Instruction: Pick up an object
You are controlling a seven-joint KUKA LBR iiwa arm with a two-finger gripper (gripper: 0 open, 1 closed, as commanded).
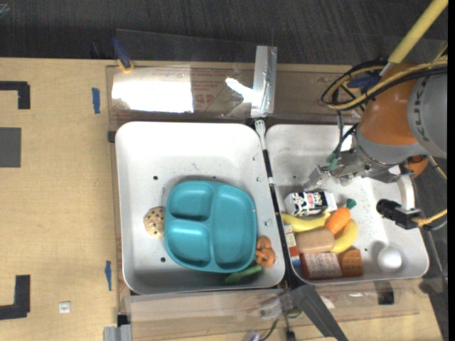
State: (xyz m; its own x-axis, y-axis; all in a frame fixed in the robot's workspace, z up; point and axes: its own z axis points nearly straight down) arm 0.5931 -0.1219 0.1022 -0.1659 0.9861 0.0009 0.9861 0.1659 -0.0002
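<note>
My gripper point(330, 170) hangs over the upper middle of the right bin point(298, 146), below the orange wrist band. It sits just above and to the right of a black-and-white milk carton point(309, 202). Below the carton lie a yellow banana point(311, 224), an orange carrot point(339, 219), a tan block point(316, 241) and a red-brown bottle point(331, 263). Nothing shows between the gripper's tips.
A silver round thing point(389, 259) lies in the right bin's lower right corner. The left bin point(178, 144) holds a teal divided plate point(211, 224), a speckled cookie point(153, 221), an orange pretzel point(264, 251) and a green pod point(242, 275).
</note>
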